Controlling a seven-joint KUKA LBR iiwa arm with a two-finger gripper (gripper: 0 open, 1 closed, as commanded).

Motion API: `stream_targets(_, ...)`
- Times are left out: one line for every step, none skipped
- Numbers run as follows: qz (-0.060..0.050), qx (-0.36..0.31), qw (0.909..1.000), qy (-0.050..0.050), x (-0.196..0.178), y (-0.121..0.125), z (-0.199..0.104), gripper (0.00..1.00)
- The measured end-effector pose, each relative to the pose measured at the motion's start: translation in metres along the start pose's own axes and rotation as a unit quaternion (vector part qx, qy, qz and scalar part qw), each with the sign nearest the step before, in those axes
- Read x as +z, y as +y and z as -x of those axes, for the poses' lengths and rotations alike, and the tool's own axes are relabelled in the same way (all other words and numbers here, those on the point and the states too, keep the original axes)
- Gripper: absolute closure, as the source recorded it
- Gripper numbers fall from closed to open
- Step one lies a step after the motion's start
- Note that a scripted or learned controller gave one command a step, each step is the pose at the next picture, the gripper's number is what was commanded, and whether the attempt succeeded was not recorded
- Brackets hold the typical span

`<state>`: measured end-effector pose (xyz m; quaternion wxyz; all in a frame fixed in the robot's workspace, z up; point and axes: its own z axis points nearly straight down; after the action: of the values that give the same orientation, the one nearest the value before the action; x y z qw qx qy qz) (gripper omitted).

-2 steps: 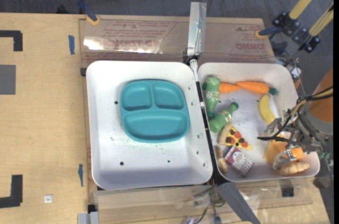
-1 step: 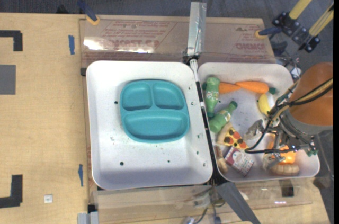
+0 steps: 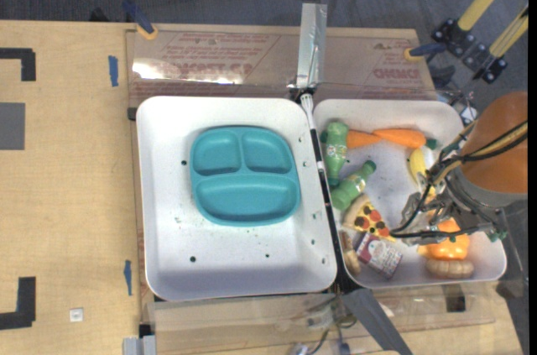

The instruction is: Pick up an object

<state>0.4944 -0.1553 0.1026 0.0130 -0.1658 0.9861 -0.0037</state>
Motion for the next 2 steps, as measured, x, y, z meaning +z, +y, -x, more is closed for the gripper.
stream_targets(0.004, -0.143, 0.9897, 0.006, 0.014, -0.056, 0.008, 1.0)
stream_targets(0.004, -0.039, 0.9992, 0.005, 0.015, -0.03, 0.061, 1.0)
